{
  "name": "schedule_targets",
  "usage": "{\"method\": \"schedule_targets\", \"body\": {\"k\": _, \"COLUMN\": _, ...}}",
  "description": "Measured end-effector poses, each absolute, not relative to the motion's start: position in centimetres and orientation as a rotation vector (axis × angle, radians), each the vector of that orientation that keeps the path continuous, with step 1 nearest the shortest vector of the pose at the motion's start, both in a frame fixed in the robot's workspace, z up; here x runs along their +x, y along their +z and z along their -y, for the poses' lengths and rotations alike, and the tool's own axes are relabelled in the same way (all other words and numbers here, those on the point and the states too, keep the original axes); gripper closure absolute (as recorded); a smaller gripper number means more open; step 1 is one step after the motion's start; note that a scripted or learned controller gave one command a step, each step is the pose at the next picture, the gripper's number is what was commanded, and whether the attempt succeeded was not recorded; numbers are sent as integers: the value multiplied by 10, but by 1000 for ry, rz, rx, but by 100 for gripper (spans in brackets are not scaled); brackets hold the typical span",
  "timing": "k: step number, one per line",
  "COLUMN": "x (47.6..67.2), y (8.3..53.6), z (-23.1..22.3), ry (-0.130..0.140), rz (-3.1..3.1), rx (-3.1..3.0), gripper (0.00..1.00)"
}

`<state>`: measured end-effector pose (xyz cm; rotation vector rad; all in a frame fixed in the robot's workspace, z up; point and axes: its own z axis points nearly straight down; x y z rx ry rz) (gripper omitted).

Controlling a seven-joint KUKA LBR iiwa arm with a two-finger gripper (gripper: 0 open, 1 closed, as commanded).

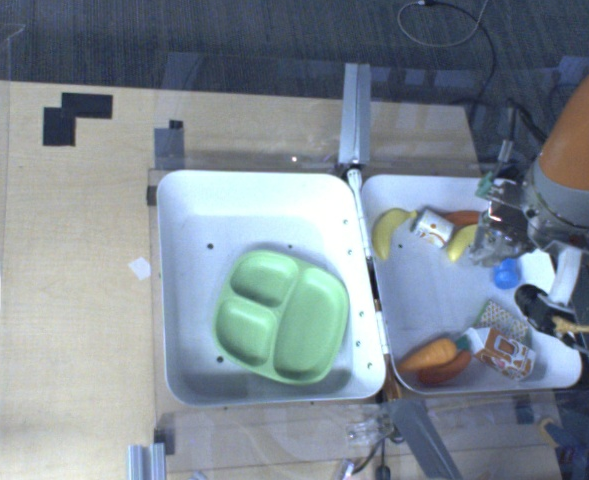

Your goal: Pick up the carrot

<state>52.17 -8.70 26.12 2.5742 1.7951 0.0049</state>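
Going left to right: the left bin (174, 268) holds a green tray (282, 315) w/ three compartments, nothing to do w/ our task. Past the divider, the right bin (424, 298) has a yellow banana-like piece (390, 231) at its top left, then a small can (432, 227) w/ a label too blurred for us to read.

The carrot (435, 354) lies at the bin's near edge, bottom left, resting against a dark red item (444, 371) beneath it. Its long axis runs roughly left-right, orange tip to the left, green top to the right.

The gripper (494, 230) sits at the bin's upper right, near the can. We can't tell its opening from this angle, and we see nothing held. So the carrot is well apart from it, toward the near edge and a bit left. We judge the next move needs travel that way and jaws set across the carrot's long axis.

Right of the carrot is a printed packet (504, 351); text unreadable.
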Motion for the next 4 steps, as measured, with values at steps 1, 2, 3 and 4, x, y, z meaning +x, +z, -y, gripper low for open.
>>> {"method": "schedule_targets", "body": {"k": 1, "x": 488, "y": 215, "z": 102, "ry": 3, "rz": -1552, "rx": 2730, "gripper": 100}}
{"method": "schedule_targets", "body": {"k": 2, "x": 487, "y": 247, "z": 120, "ry": 1, "rz": -853, "rx": 3023, "gripper": 100}}
{"method": "schedule_targets", "body": {"k": 3, "x": 487, "y": 184, "z": 75, "ry": 2, "rz": -1001, "rx": 2979, "gripper": 100}}
{"method": "schedule_targets", "body": {"k": 4, "x": 517, "y": 205, "z": 117, "ry": 0, "rz": -389, "rx": 3117, "gripper": 100}}
